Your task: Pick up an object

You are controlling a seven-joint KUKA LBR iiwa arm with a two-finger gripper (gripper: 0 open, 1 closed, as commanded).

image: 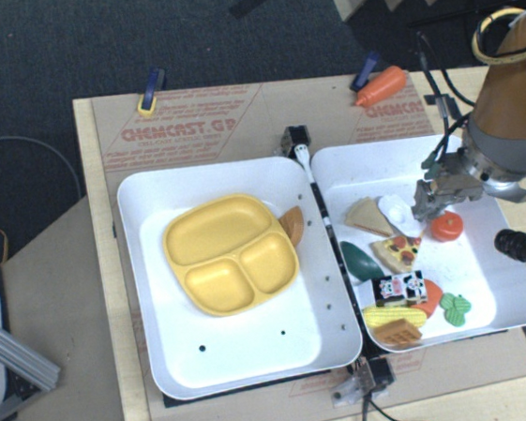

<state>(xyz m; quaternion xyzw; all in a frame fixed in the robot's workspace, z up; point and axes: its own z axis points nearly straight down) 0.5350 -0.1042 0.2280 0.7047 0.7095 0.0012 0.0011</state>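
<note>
End effector (425,203) low in the right bin (483,153), just left of the red tomato (447,226) and beside a white piece (395,210); nothing seen gripped. Toy food crowds the near-left part: pizza slice (398,253), corn (393,315), green leaf (455,308). Tomato sits apart, likely easiest pick. Far-right floor is open. Yellow tray (230,253) fills the left bin (147,265).

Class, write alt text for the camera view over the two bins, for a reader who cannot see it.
A grey and orange robot arm reaches from the right into the right bin, its gripper low beside a red tomato among small toy foods. The left bin holds a yellow divided plate.
</note>
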